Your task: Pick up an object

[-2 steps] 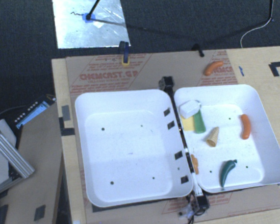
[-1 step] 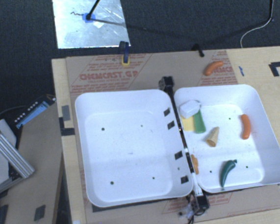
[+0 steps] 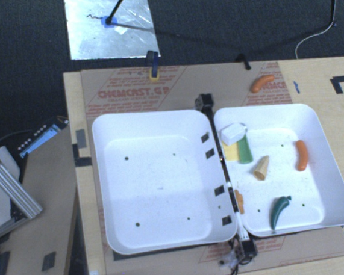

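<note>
A: Quick pass. Where are the pick candidates?

B: All in the shallow white right-hand bin (image 3: 315, 120), right half of the frame. I see a white block (image 3: 233, 133) at its upper left, touching a flat yellow piece (image 3: 229, 152) and a flat green piece (image 3: 245, 151) just below it. A tan cone (image 3: 261, 168) lies near centre, an orange sausage-shaped toy (image 3: 301, 154) sits toward the right wall, and a dark green chilli pepper (image 3: 279, 210) is at lower centre.

A: Gripper state?

B: Cannot tell from here, so I'm logging nothing held.

A: Why scattered like that?

B: My guess is they're lying loose, most of them apart, so each is easy to close on. The sausage and pepper look easiest. The cluster by the divider is crowded.

A: Anything else?

B: A small orange thing (image 3: 240, 201) hugs the divider, possibly a carrot, too blurry to say. A second orange sausage (image 3: 262, 83) lies on the brown board (image 3: 131, 89), upper right, outside the bins. I'd skip it.
</note>
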`<state>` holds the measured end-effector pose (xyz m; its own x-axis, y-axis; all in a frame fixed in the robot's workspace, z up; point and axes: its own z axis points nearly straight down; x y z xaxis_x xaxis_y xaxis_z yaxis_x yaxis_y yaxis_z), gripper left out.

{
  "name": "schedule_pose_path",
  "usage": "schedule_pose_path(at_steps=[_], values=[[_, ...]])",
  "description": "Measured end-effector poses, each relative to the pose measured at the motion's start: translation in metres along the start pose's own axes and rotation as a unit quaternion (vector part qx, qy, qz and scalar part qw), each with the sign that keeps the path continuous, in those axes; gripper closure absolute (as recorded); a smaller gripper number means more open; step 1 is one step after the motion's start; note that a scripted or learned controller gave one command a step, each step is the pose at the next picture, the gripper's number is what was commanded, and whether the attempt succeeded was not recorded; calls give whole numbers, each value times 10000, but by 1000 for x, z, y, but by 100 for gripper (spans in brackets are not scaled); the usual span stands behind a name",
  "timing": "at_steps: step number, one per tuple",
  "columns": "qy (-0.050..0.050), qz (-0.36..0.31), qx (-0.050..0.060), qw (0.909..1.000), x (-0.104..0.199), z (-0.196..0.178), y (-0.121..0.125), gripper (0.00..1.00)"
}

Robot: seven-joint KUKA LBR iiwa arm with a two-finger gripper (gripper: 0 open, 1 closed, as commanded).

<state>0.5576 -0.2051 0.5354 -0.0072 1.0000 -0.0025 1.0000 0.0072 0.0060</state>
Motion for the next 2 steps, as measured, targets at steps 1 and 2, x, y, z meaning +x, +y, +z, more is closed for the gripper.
schedule_pose_path(at_steps=[1,2], values=[[39,6,90,10000,49,143,-49,100],[-15,14,-44,10000,33,35,-32,100]])
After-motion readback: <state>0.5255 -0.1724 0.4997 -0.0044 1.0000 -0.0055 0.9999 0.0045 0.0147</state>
